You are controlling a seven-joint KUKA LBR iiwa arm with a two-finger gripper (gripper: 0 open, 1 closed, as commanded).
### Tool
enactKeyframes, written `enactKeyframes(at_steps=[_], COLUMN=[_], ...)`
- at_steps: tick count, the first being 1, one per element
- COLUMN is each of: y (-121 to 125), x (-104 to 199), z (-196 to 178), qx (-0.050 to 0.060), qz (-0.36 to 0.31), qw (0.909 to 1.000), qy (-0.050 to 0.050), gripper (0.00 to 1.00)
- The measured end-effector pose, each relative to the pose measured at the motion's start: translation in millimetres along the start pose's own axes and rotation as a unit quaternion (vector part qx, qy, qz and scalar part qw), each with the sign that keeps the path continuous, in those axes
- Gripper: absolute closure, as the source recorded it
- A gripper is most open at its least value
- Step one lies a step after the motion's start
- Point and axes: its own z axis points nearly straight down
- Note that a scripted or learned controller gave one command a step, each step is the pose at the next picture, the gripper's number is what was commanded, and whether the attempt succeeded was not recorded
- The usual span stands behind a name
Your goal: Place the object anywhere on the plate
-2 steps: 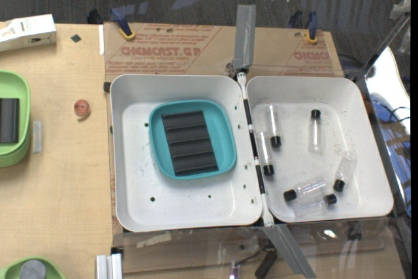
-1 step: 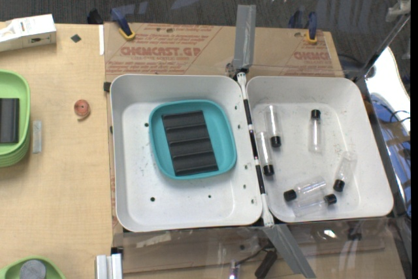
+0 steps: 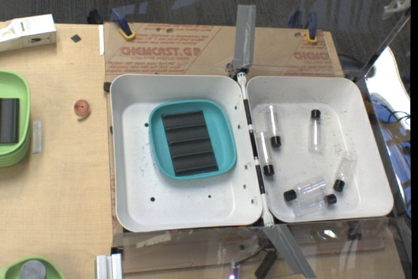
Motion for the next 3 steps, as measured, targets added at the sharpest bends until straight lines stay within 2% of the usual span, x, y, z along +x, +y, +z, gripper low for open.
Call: enactKeyframes(at_steps=[1,2,3], y=[-0.1,-0.1,-0.1], x=[0.1,0.1,0.2], z=[-0.4,-0.4,-0.3], qx=[0.0,0.0,-0.001], qz=[-0.113,-0.194,-0.344], qw=[0.9935,0.981,0.9391], qy=[0.0,-0.001,-0.001], gripper=[0.0,0.0,0.0])
